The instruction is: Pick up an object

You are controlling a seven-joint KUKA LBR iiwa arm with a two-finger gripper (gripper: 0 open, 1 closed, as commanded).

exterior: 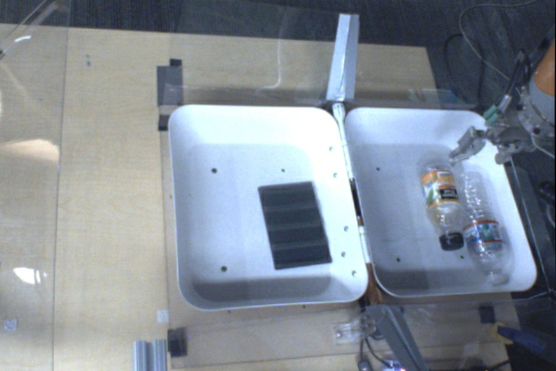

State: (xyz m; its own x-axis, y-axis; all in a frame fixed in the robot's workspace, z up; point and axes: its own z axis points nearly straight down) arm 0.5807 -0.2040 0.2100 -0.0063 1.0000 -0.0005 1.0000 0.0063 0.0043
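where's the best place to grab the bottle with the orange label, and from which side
Probably across the middle of the orange-label bottle, just below the label, coming straight down from above. It lies on its side in the right bin, black cap toward the near edge. A second bottle crowds its right side, so the finger there needs care.

My counter (95, 213) is pale wood, and it runs from the left edge of the view across to the right, under both bins. The left bin (195, 187) and the right bin (387, 178) sit directly on it, side by side, their inner rims touching along the middle. A grey metal post (343, 56) lies on the wood behind the seam between them. A small black block (170, 87) sits at the left bin's far left corner, and another black block (176, 343) sits near its front left corner, just beside a short metal piece (149, 354). Clear plastic sheeting (35, 126) reflects light over the counter's left part.
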